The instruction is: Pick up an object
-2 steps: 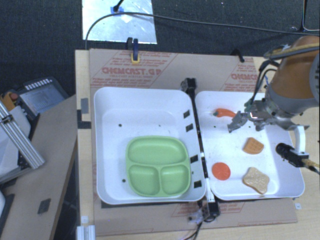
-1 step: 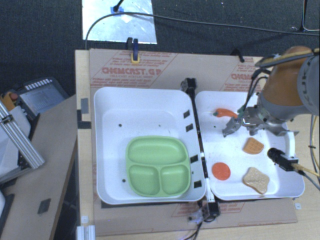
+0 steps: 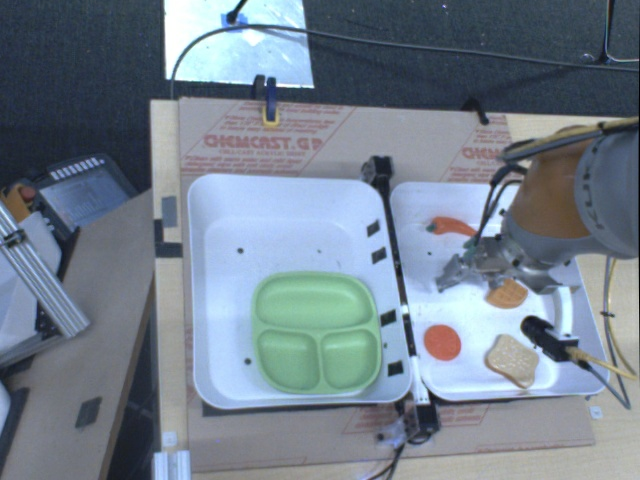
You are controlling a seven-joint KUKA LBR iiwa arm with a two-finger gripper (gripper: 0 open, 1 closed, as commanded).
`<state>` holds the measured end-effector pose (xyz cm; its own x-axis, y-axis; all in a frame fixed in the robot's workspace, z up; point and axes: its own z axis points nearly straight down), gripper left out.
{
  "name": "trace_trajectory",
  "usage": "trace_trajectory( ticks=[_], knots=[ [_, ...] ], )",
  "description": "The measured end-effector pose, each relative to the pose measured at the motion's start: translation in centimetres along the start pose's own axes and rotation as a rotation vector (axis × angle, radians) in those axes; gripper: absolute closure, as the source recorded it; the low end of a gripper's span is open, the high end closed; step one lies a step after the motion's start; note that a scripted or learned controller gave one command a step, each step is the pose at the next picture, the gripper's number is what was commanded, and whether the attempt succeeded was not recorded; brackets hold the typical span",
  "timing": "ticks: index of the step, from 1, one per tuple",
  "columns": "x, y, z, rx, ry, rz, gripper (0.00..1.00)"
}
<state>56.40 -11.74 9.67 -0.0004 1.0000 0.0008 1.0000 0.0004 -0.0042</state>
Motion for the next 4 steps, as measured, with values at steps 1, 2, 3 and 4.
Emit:
trace_trajectory(
  ticks=[1, 2, 3, 4],
  knots=[
    [0.0, 0.2, -1.4, -0.007, -0.001, -0.001, 1.00],
    [-0.9, -0.2, -6.7, -0.010, -0.002, 0.001, 1.00],
    [-0.7, 0.0, -13.1, -0.012, -0.002, -0.004, 1.00],
    [-0.7, 0.1, -16.4, -0.010, -0.002, -0.004, 1.00]
  ],
)
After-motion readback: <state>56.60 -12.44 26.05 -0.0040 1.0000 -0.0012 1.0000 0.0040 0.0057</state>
